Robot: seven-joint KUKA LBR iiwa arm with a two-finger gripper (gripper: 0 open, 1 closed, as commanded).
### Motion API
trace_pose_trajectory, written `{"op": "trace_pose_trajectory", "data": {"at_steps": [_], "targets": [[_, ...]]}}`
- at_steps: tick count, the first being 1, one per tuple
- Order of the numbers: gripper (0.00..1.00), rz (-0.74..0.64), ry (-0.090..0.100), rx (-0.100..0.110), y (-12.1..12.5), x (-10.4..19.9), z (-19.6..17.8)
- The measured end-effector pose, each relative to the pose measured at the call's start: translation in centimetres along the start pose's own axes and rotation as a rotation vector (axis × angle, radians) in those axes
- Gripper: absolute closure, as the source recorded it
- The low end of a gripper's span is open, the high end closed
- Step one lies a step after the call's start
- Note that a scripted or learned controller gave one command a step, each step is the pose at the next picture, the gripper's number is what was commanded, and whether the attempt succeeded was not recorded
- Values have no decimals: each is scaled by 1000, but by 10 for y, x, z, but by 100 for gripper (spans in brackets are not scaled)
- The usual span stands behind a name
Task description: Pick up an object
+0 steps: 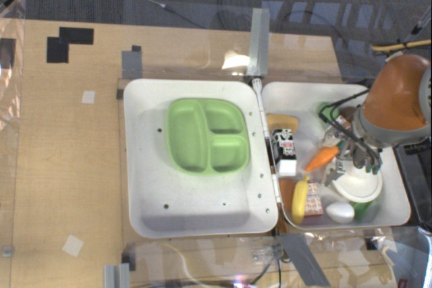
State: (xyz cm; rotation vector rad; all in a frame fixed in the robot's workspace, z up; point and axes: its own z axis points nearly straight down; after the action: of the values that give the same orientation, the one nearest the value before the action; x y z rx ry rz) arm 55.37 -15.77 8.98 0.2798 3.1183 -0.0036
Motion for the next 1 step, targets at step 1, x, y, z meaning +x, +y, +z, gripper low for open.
{"op": "trace_pose_trajectory", "data": {"at_steps": [1], "targets": [[0, 84, -3, -4, 61, -15, 0]]}}
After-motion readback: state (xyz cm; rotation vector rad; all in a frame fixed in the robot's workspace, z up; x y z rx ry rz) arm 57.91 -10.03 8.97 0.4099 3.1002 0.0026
